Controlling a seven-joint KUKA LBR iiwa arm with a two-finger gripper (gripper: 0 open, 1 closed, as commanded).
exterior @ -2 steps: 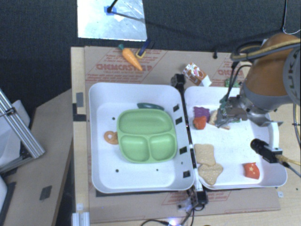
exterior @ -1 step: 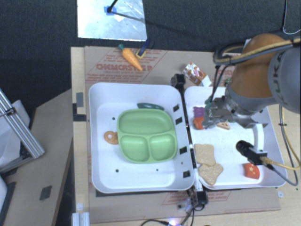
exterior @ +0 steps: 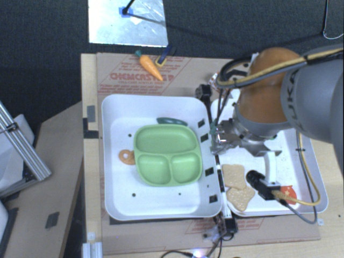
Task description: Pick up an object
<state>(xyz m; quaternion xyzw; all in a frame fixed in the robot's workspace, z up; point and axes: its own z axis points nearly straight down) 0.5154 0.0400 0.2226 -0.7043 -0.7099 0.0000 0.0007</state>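
The grey arm point(exterior: 301, 95), closest to the lens, hangs over the right bin point(exterior: 285, 168); its gripper point(exterior: 219, 137) sits low by the wall shared with the left bin point(exterior: 115, 144); I cannot tell whether the claw is spread or pinched. I judge this the approach step; next I need a descent onto one target, likely the beige toast-shaped pieces point(exterior: 236, 184) just beside it. The left bin holds a green divided plate point(exterior: 167, 153) and a small pretzel ring point(exterior: 127, 157); a toy carrot point(exterior: 150, 67) lies on cardboard point(exterior: 134, 77) beyond; dark floor surrounds the bench.
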